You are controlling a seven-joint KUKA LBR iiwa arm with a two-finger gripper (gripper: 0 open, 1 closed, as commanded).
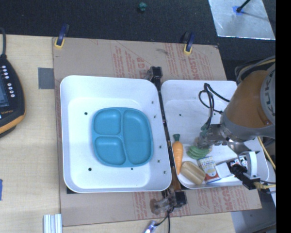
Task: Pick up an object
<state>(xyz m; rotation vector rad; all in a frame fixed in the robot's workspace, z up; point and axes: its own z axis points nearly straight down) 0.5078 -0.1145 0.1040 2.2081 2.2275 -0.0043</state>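
Note:
The right bin (194, 96) holds an orange toy carrot (177, 152) against its left wall, a tan bread roll (192, 172) near the front edge, a green round toy (198, 152) and a small red-and-white packet (209, 168). My gripper (207, 136) hangs low over the green toy, just above and to its right, at the end of the grey arm with the orange band (250, 103). The green toy lies partly under the gripper.
The left bin (70, 130) carries a blue divided plate (122, 136) in its middle. A teach pendant (2, 96) lies on the bench at far left. Clamps (61, 35) pin the cardboard sheet at the back. Cables (209, 98) loop above the wrist.

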